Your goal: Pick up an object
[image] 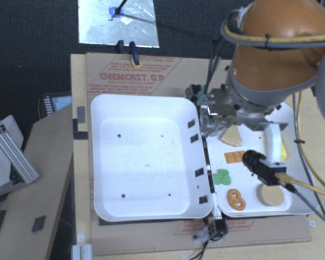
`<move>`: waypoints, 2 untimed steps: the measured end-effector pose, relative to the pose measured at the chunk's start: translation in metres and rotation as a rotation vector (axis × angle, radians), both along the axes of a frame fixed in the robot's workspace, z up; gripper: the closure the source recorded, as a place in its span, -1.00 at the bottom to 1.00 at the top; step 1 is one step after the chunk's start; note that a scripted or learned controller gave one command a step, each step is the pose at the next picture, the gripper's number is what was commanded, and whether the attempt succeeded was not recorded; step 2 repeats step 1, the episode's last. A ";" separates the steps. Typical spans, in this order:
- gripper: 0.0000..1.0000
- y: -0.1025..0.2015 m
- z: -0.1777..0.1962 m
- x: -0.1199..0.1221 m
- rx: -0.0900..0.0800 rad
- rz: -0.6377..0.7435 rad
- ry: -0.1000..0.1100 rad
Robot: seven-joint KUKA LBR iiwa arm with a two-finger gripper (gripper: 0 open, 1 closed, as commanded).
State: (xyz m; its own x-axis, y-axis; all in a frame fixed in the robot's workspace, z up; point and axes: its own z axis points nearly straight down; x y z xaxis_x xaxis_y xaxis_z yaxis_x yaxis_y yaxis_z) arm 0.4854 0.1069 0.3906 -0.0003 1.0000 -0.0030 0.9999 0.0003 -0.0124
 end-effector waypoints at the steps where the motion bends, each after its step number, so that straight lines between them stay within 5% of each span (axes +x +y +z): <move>1: 1.00 0.043 0.053 0.001 0.006 0.007 -0.019; 2: 1.00 0.043 0.053 0.001 0.006 0.007 -0.019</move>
